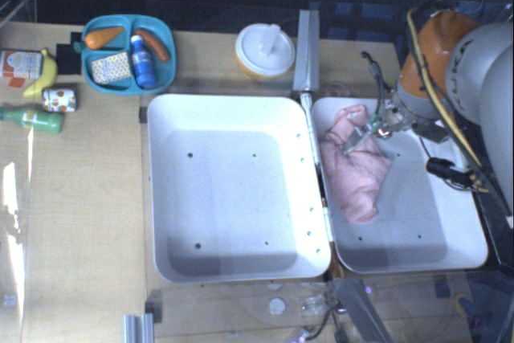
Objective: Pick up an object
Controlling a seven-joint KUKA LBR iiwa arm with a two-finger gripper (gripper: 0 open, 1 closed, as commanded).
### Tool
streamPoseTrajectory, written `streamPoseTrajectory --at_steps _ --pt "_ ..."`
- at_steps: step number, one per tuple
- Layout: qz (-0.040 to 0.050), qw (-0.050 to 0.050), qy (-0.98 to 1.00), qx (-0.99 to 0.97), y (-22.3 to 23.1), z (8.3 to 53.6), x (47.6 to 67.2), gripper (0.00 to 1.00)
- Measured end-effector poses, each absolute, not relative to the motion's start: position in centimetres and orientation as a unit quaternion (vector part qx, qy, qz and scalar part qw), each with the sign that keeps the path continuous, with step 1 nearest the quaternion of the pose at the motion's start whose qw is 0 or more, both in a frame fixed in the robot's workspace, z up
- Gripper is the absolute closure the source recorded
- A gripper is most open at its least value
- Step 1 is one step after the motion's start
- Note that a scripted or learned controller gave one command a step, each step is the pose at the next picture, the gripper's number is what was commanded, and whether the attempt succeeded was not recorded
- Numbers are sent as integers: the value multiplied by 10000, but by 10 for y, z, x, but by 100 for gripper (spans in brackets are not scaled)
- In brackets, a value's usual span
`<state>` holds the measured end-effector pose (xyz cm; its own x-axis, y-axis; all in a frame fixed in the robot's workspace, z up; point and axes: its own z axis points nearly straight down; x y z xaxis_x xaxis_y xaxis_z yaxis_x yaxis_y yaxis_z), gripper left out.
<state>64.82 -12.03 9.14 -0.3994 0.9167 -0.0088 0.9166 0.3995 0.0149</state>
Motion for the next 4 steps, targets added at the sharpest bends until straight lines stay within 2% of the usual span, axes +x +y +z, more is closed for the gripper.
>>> streamPoseTrajectory --at_steps 1,2,3,4 --pt "43 77 8163 5776 -111 92 601 0" --pt "38 75 8238 5667 -138 92 558 0" --pt "8 11 8460 5331 -134 130 501 0" --pt "46 55 8162 5778 -156 92 504 0"
